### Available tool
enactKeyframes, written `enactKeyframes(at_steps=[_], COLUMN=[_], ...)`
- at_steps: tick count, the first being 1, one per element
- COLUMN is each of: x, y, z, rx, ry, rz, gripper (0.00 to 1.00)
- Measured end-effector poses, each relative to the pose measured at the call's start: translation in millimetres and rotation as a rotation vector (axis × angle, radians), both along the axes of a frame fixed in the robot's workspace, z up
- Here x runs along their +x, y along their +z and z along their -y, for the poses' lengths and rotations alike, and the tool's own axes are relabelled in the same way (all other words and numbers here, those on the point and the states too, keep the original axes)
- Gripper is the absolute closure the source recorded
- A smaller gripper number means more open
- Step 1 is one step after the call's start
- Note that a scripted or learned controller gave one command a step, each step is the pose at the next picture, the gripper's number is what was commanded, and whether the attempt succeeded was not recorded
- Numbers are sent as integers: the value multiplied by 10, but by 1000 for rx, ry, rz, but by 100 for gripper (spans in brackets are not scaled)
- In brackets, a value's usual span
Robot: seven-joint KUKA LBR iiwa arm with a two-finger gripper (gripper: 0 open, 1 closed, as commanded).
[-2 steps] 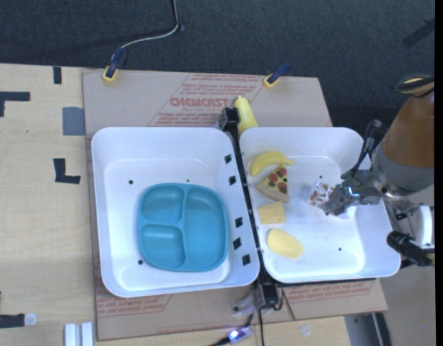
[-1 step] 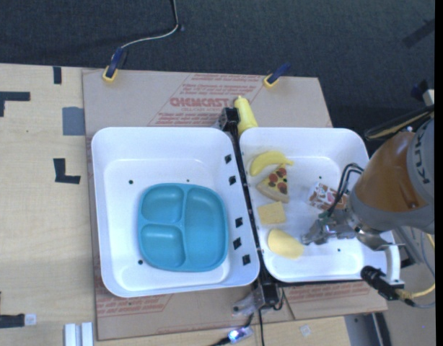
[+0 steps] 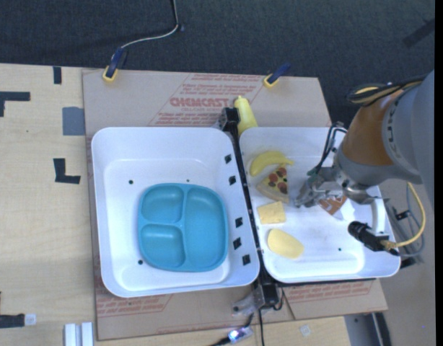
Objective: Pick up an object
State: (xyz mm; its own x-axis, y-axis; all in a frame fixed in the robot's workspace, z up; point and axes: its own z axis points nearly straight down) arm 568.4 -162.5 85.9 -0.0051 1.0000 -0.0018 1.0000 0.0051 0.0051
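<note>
while no one object is named, your nearest candidates all lie in the right bin (image 3: 366, 265): a pizza slice (image 3: 278, 182) near its middle, a banana (image 3: 268, 161) just beyond it toward the far edge, a cheese square (image 3: 272, 213) just in front, and a yellow chip (image 3: 285, 244) near the front edge. you can see a brown piece (image 3: 332, 205) just right of the gripper (image 3: 306, 195), which sits low over the bin floor, beside the pizza slice. you cannot tell how far its fingers are spread, nor whether anything is between them. your main risk, by my reading: the flat pieces lie close together, so a closing grip may push the slice into the cheese or skid off it. the left bin (image 3: 106, 164) holds a blue tray (image 3: 183, 228), well apart.
</note>
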Motion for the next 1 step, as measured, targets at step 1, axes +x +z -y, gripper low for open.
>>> enactKeyframes(at_steps=[1], x=[-76], y=[-8], z=[-683], rx=[3], ry=[1], rz=[-5], gripper=[100])
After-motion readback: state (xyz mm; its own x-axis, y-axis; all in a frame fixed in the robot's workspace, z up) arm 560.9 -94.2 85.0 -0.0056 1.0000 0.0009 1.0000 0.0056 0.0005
